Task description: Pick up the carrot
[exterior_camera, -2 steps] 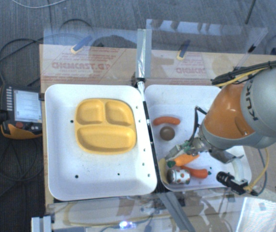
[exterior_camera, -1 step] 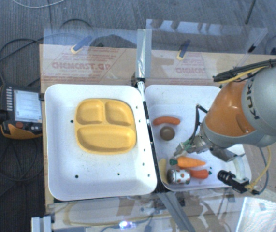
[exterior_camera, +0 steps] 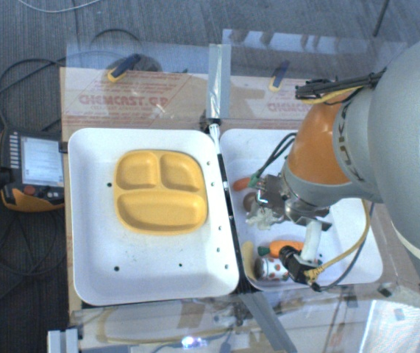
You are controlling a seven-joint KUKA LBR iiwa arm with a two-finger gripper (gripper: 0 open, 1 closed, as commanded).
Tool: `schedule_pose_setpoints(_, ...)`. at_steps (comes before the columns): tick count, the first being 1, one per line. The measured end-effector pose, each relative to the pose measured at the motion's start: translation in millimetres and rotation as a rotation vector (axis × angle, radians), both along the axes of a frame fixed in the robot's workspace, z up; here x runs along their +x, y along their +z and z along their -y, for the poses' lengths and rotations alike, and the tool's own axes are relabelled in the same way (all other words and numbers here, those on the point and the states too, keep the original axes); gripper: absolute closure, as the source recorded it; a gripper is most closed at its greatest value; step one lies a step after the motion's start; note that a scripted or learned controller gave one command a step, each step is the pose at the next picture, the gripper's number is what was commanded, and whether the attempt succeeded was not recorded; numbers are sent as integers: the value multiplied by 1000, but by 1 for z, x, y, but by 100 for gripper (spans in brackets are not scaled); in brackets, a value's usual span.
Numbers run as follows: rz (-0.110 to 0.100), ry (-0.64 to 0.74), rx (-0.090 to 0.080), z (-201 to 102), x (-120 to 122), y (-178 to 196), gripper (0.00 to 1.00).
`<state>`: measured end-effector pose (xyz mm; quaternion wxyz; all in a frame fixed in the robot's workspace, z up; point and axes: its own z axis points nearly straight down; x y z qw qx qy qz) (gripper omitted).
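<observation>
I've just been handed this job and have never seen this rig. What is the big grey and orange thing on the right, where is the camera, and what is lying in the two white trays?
The camera looks down at a slant on a bench with two shallow white bins. The grey and orange shape is the robot arm, reaching in from the right over the right bin. Its gripper hangs low inside that bin among small items; I cannot tell whether it holds anything. An orange piece near the bin's left wall looks like the carrot. More toy items lie at the bin's front. The left bin holds a yellow divided plate.
</observation>
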<state>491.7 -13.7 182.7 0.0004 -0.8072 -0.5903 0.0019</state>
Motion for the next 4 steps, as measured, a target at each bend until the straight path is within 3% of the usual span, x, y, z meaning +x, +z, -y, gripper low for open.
schedule_pose_setpoints(1, -1, -189, -2, 80, -9, 0, 100)
schedule_pose_setpoints(2, 0, 115, 1, 41, -8, 0, 100)
schedule_pose_setpoints(3, -1, 370, 1, 69, -9, 0, 100)
schedule_pose_setpoints(4, -1, 371, 2, 68, -9, 0, 0)
